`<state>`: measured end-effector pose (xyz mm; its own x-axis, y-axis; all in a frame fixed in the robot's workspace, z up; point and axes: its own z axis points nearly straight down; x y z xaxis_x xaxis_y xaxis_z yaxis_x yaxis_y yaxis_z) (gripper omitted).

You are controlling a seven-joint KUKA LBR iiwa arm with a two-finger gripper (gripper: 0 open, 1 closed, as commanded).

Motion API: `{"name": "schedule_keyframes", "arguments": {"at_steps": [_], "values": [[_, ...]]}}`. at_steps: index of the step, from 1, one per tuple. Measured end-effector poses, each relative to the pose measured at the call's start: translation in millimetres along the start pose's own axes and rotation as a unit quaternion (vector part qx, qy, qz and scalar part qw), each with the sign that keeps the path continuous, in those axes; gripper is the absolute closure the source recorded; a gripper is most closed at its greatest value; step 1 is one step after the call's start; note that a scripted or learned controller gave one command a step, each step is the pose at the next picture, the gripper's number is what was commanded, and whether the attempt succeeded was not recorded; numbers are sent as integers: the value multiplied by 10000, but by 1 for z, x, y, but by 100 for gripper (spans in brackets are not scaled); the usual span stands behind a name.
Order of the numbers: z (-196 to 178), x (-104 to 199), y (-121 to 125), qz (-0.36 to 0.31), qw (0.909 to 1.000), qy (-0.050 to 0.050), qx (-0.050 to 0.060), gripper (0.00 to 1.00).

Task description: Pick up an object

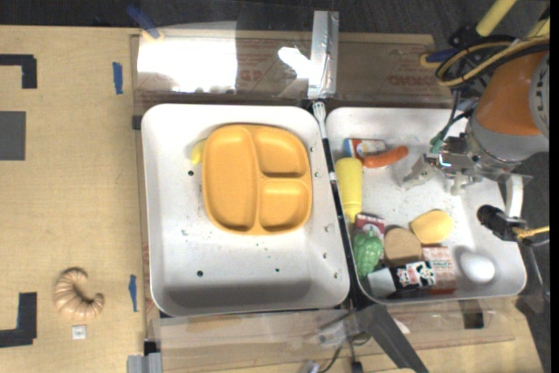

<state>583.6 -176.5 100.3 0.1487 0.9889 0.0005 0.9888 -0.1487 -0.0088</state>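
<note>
Nothing is lifted yet: the gripper (434, 170) hangs spread and empty over the right bin (511, 286), with the nearest object, a yellow sponge (431, 225), at its six o'clock.

One fixed overhead camera looks down slantwise on both bins (162, 188).

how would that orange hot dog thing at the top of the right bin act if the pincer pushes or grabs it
The orange hot dog looks long and rounded, so a push would probably roll it. Its smooth, shiny skin suggests it might slip from a pinch. It lies against the small box, which may block it.
</note>
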Motion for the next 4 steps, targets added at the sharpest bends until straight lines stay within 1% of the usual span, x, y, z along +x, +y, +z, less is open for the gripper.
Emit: {"name": "schedule_keyframes", "arguments": {"at_steps": [1, 2, 3, 4], "values": [[14, -2, -60, -156, 9999, -4, -66, 0], [2, -2, -58, -152, 9998, -11, -101, 100], [13, -10, -35, 306, 9995, 1, -68, 100], [12, 83, 5, 646, 9979, 18, -83, 100]]}}
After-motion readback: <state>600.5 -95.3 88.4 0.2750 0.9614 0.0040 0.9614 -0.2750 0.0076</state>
